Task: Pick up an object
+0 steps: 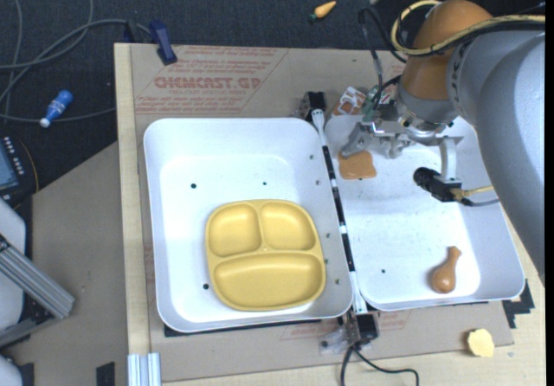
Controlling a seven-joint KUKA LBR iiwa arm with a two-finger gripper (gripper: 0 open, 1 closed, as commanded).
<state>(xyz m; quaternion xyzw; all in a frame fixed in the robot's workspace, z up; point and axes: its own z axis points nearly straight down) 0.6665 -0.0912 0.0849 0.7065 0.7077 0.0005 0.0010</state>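
You are looking down on two shallow white bins of smooth, glossy plastic with rounded corners, set side by side on a pale wooden tabletop [138,202]; a sheet of brown cardboard [216,77] printed with red lettering lies under them.

The left bin [173,151] holds a yellow divided plate [264,253], matte plastic with soft rounded corners, with two small compartments on its far side and one long one nearer you. It sits in the near right part of that bin, close to the wall the bins share.

The right bin [407,228] holds two things. A flat, tan, toast-like piece [357,167] lies in the far left corner, just beside the dividing wall. A brown drumstick-shaped toy [446,270], bulbous at one end and narrow at the other, rests well apart from it, near the bin's near right edge.

The gripper [374,140] hangs over the far left corner of the right bin, directly above the tan piece, under the arm's orange band [437,47]. You cannot tell from here how it is set or whether it is pinching anything.

Off the bins, you can see a small yellow chunk [479,342] on the tabletop at the near right, a blue clip [161,41] at the cardboard's far left edge, and a blue bottle [57,106] on the dark floor.
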